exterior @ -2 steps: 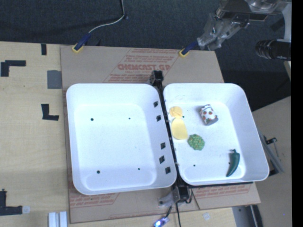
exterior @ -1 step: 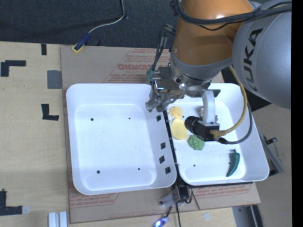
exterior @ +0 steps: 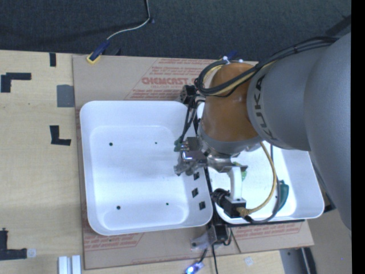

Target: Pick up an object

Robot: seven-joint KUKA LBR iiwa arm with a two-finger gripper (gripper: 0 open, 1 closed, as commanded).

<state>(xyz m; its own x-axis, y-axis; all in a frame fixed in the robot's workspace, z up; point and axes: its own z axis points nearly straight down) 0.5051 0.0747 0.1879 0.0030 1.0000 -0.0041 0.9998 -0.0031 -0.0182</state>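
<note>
The arm (exterior: pixel 268 101) comes in from the right of the frame and covers most of the right bin (exterior: pixel 305 201). Its wrist, with the orange band (exterior: pixel 225 110), hangs over the border between the two bins. The gripper (exterior: pixel 185 164) is low at the right edge of the left bin (exterior: pixel 137 164), near the middle of the frame. It is too small and too much hidden by the wrist, so I cannot tell how it stands or whether it has hold of anything.

The object to pick up is not clear to me. A small green-blue thing (exterior: pixel 283 194) lies in the right bin, in the lower right of the frame, beside a yellow cable (exterior: pixel 268 201); it may be an object or a part of the arm's wiring. To my judgement the task is not done yet: no object is seen lifted, and the grasp and the lift are left.

The bins are smooth white plastic, shallow, with rounded corners and a few small dark dots on the floor. They stand on a flat brown cardboard sheet (exterior: pixel 159 81) with red printing. The arm's shell is matt grey and rounded; the band looks glossy.
</note>
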